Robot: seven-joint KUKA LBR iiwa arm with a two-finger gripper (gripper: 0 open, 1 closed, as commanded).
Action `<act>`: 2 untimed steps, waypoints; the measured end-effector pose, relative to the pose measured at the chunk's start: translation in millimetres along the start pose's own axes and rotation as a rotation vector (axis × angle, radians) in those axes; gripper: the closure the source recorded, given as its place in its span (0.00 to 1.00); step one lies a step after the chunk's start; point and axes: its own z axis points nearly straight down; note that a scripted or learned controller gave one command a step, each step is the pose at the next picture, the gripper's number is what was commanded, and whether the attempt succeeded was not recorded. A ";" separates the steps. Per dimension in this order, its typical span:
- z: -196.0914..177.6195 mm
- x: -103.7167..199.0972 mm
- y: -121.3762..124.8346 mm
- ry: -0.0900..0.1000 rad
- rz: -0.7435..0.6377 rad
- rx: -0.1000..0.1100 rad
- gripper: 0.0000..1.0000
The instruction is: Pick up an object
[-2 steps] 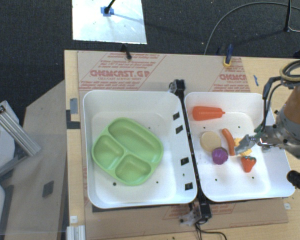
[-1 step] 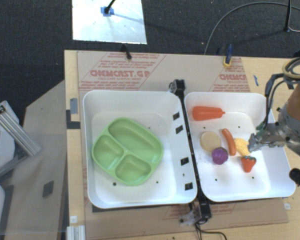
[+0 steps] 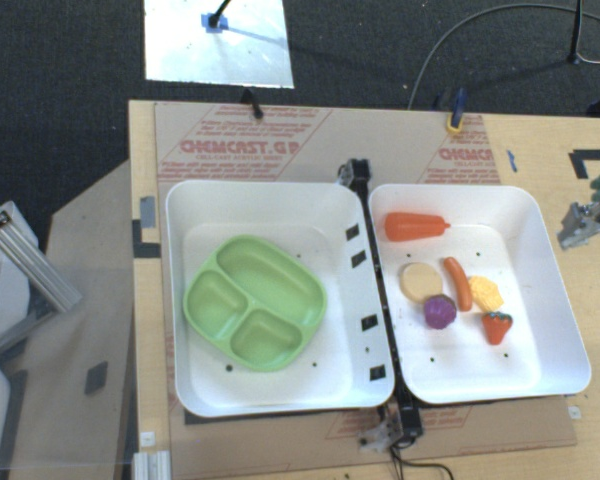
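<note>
The right white bin (image 3: 540,268) holds several toy foods. An orange carrot (image 3: 415,226) lies near its far left corner. A pale round cookie (image 3: 420,280) sits beside a purple ball-shaped piece (image 3: 440,312). An orange sausage (image 3: 458,282), a yellow piece (image 3: 485,292) and a small red strawberry (image 3: 497,326) lie just right of them. My gripper (image 3: 585,223) shows at the right edge of the view, outside the right bin and apart from every object. Nothing is between it and the toys.
The left white bin (image 3: 195,218) holds a green divided plate (image 3: 255,303). Both bins rest on a brown cardboard sheet (image 3: 280,143) atop the bench. A black divider strip (image 3: 370,268) runs between the bins. A cable (image 3: 480,28) loops beyond the bench.
</note>
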 end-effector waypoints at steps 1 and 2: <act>-125.8 16.6 1.7 0.001 -0.002 0.002 1.00; -47.0 107.3 -0.2 0.009 -0.008 0.026 1.00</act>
